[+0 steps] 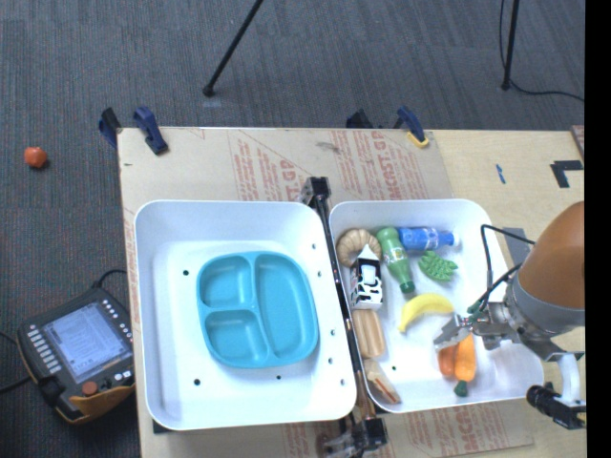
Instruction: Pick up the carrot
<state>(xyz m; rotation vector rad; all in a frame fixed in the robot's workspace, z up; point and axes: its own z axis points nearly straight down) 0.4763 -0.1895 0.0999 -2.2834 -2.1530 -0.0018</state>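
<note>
The gripper [460, 337] is sitting low in the right bin [441, 208], directly over the carrot [455, 361]; I cannot tell whether it is grasping it. The lift is evidently not yet done. A banana [425, 308] is lying just beside, crowding the approach; a green bottle [394, 256] lies farther off.

In the white right bin [406, 213] lie an orange carrot [457, 360] with a green tip, a yellow banana [424, 308] at its ten o'clock, a green bottle [394, 258] and a black-and-white cow-patterned carton [368, 283]. The left bin's divided plate [257, 309] is turquoise.
</note>
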